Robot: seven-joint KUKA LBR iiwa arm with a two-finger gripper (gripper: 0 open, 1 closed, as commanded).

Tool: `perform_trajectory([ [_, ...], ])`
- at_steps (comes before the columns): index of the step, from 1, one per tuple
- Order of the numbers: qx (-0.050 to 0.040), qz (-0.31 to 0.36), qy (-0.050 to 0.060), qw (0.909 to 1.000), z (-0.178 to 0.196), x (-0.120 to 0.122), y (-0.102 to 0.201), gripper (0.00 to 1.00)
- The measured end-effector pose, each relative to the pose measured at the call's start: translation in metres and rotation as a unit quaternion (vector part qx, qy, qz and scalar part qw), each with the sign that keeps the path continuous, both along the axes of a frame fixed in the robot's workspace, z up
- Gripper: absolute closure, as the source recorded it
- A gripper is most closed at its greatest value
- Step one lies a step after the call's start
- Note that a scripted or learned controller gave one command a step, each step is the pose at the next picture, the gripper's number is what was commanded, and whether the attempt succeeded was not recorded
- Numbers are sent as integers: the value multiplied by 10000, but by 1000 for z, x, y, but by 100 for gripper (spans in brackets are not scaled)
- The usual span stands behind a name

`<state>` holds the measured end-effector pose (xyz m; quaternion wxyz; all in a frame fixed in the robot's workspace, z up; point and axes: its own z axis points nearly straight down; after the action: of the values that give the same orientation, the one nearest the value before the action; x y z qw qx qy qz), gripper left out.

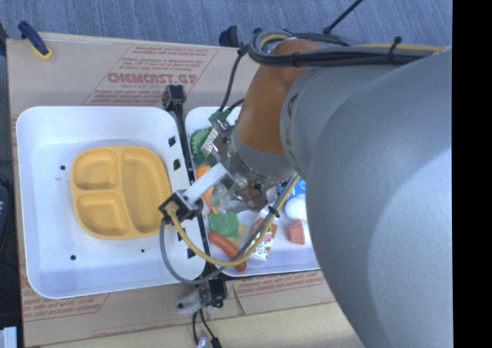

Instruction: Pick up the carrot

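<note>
Grey casing of the KUKA arm [384, 200] looms closest to the lens, filling the right side of the view and covering most of the right bin [201, 117], with the orange band [265, 108] curving down toward the wrist. Below that band the end effector [231, 193] reaches down into the right bin among a crowd of small objects; whether it is clenched or released cannot be told, since the wrist and cabling mask its tips. A yellow-and-black cable [188, 243] loops from the wrist out over the divide between the bins and back under the arm. The carrot [225, 245] lies in the right bin near its front edge, just below the end effector, slanted, with a green toy piece [225, 223] touching its upper side and the cable loop crossing right beside it. To the carrot's right sit a patterned card [265, 246] and a small orange-red block [296, 233], with a white object [296, 207] just behind the block. Another green item [204, 141] shows farther back by the bin's left wall, partly hidden by the wrist. The left bin [38, 185] holds a yellow divided plate [119, 189] with three compartments, well apart from the carrot. Both bins rest on brown printed cardboard [146, 70] covering the table, a black clamp [175, 97] stands at the far end of the gap between them, and a blue-and-yellow tool [34, 39] lies at the far left corner.
</note>
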<state>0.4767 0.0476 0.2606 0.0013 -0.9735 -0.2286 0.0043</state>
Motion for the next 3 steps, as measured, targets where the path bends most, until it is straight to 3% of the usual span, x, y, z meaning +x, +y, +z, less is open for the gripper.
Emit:
perform_trajectory([
  [1,-6,-1105,19,9939,-15,2,-21,100],
  [2,-7,-834,13,9965,-72,-1,2,100],
  [3,-19,-1264,-12,9920,-8,0,20,100],
])
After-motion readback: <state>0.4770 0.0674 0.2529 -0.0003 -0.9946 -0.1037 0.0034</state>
